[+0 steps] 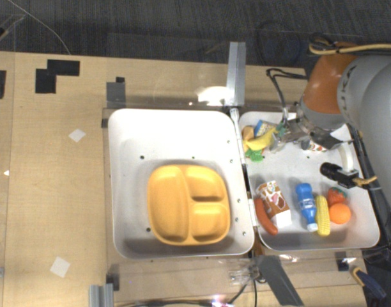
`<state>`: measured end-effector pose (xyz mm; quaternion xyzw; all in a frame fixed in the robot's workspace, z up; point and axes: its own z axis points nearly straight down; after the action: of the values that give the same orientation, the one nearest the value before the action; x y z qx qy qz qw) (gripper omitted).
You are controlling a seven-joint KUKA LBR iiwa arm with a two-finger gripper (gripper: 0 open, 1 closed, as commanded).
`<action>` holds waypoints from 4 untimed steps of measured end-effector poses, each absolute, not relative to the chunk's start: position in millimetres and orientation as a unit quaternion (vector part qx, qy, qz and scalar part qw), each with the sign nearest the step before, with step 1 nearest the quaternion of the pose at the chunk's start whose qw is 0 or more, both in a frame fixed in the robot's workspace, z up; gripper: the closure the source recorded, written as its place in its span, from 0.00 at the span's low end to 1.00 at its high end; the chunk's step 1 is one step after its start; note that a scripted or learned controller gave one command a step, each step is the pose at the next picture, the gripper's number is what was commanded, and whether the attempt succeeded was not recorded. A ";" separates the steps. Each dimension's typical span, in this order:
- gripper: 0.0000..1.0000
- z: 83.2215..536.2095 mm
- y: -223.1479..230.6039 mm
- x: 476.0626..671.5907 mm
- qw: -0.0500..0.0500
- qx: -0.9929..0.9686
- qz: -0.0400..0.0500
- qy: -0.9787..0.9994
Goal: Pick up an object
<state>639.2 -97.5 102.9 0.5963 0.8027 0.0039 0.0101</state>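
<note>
L bin (pixel 119 171): yellow divided plate (pixel 189 203) centre-low, open floor near back wall and L side. R bin (pixel 368 226): crowded. Sausage (pixel 266 217) and carton (pixel 274 200) by divider; blue bottle (pixel 304 204) and corn (pixel 322 214) long axes run front-back; orange (pixel 340 213) by R wall. Gripper (pixel 286 131) at back L corner over banana (pixel 259 142), nothing seen grasped; can't tell if fingers parted or closed.

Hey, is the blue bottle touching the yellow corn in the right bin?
Touching. In the camera view the blue bottle and the yellow corn lie side by side in the right bin, their long edges meeting with no white floor between them.
</note>
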 end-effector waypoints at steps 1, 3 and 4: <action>1.00 187.6 -41.6 602.4 0.003 0.723 0.003 0.690; 0.00 156.8 -120.3 578.7 0.002 0.704 0.001 0.710; 0.00 88.9 -135.7 628.3 0.005 0.714 0.003 0.700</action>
<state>628.3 -135.7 88.9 0.7140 0.7001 0.0030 0.0046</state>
